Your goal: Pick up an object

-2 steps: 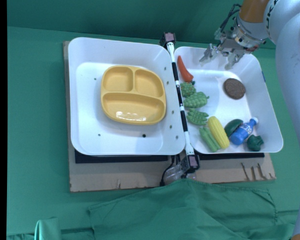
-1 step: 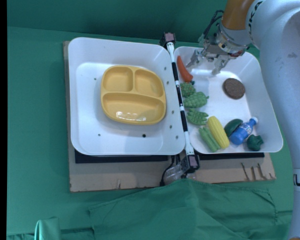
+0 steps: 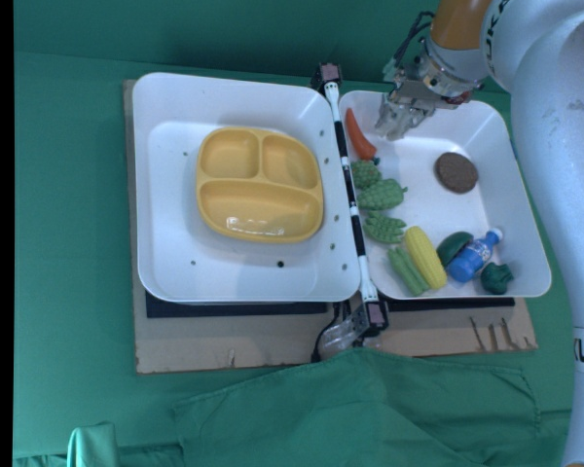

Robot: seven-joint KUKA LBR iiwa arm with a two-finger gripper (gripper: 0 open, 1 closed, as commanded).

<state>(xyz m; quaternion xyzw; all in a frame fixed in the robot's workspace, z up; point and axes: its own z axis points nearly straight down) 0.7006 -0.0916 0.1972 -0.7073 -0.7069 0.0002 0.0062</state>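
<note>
My gripper (image 3: 397,123) hangs over the far left part of the right bin (image 3: 496,144), fingers pointing down and slightly apart, with nothing between them. An orange carrot (image 3: 360,136) lies just left of the fingertips, by the bin's left wall. Below it sit green leafy vegetables (image 3: 379,195) and another green piece (image 3: 383,228). A brown round cookie (image 3: 456,172) lies right of the gripper. Near the front are a yellow corn cob (image 3: 424,256), a green bean pod (image 3: 403,271), a dark green piece (image 3: 454,246), a blue bottle (image 3: 473,256) and a broccoli floret (image 3: 496,278).
The left bin (image 3: 175,251) holds a yellow divided plate (image 3: 260,183). A black-and-white bar (image 3: 347,183) runs between the bins. Green cloth (image 3: 370,407) lies at the front. My arm fills the right side.
</note>
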